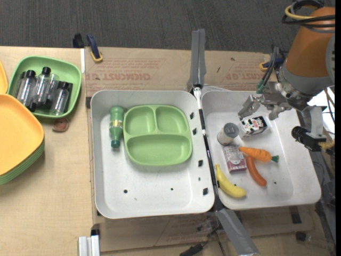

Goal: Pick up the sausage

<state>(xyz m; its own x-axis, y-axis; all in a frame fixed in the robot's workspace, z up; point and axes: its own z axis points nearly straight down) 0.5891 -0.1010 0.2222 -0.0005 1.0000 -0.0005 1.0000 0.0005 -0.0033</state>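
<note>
Far left of the green three-compartment plate (157, 134) you've got a stack of orange plates (18, 137) on the bench, w/ a green square tray (45, 86) of small dark-capped bottles behind it. The plate itself sits in the left white bin (152, 193), toward its back; a green plastic bottle (115, 126) lies just beside the plate's left edge. Right of the plate, across the divider, is the right white bin (282, 193). In it, nearest the plate: a yellow banana (230, 184) at the front, a small pink-and-white packet (234, 158) behind it, and a grey-lidded round can (228, 133) behind that. Further right, an orange carrot w/ green tip (258, 154), and the reddish-orange sausage (255, 171) lying slanted just in front of the carrot, apart from the gripper. A white box w/ dark print (253, 125) sits toward the back. The two-finger gripper (262, 106) hangs over that box; its jaws look spread, nothing between them.
</note>
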